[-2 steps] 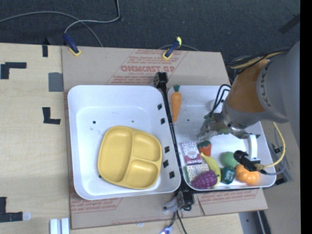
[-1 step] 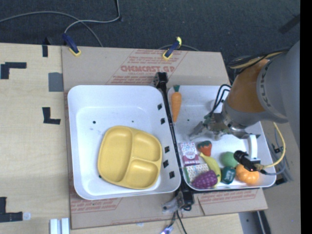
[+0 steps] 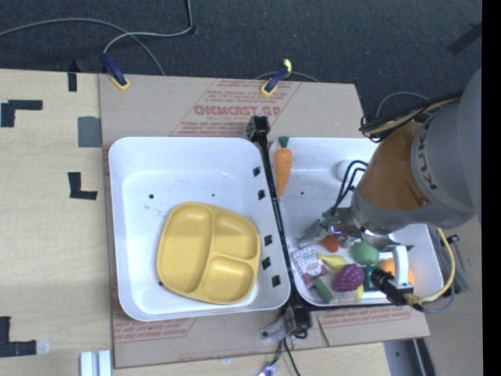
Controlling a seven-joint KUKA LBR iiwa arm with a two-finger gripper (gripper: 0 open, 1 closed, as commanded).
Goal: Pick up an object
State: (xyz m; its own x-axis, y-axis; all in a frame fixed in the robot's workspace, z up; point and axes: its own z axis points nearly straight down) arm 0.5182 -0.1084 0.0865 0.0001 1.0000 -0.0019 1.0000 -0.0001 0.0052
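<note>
Hovering over the right bin [image 3: 313, 149], our claw [image 3: 335, 227] sits above toy food [image 3: 348, 275]; we cannot tell its grip.

The 2 bins [image 3: 125, 159] sit side by side on a cardboard sheet [image 3: 227, 108], the left one holding a tray [image 3: 207, 253], the right one a carrot [image 3: 282, 167] behind a cluster of toys [image 3: 344, 272].

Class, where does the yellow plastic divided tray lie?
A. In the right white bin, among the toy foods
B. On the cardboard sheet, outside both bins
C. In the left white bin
C: the yellow plastic divided tray lies flat inside the left white bin.
</note>
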